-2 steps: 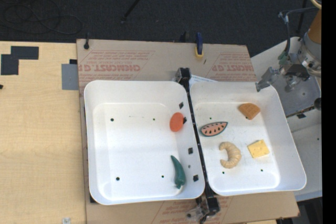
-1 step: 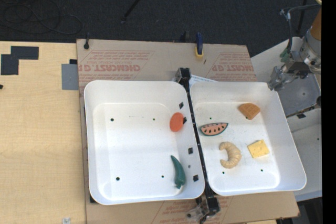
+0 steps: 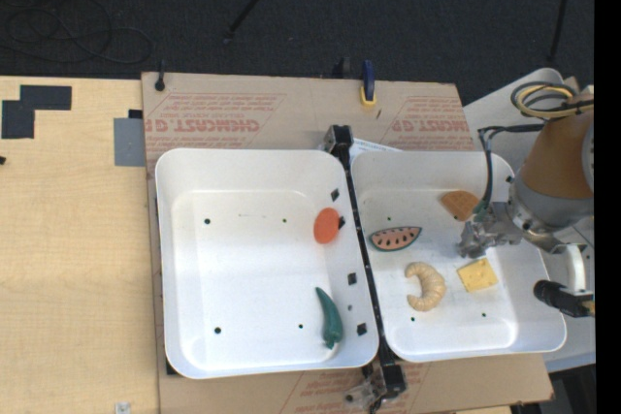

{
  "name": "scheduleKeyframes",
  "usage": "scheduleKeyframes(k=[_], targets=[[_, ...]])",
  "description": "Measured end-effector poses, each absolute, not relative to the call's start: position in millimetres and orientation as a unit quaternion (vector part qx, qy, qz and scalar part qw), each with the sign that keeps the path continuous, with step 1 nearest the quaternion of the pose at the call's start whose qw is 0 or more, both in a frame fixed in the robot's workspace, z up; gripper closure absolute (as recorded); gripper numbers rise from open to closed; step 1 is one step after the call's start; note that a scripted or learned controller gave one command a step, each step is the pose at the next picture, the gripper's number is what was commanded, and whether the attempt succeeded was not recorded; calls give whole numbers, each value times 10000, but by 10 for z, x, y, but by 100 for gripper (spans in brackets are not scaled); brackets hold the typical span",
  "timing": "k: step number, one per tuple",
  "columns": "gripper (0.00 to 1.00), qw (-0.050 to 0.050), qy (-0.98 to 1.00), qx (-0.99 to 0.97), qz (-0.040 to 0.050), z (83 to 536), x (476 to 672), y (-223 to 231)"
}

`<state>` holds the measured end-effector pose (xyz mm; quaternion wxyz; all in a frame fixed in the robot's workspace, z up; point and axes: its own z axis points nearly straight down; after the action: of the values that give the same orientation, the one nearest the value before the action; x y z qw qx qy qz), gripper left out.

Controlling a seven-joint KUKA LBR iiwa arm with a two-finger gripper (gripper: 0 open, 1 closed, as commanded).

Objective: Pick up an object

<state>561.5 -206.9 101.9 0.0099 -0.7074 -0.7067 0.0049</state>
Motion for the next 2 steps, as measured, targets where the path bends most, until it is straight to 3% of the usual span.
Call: scheduleKeyframes(k=[1,2], targets=[[100,-38,-7076,-7066,-22,2254,5708,-1991],[100,-50,-7077,-7065,-20,2998,6264,-2111]])
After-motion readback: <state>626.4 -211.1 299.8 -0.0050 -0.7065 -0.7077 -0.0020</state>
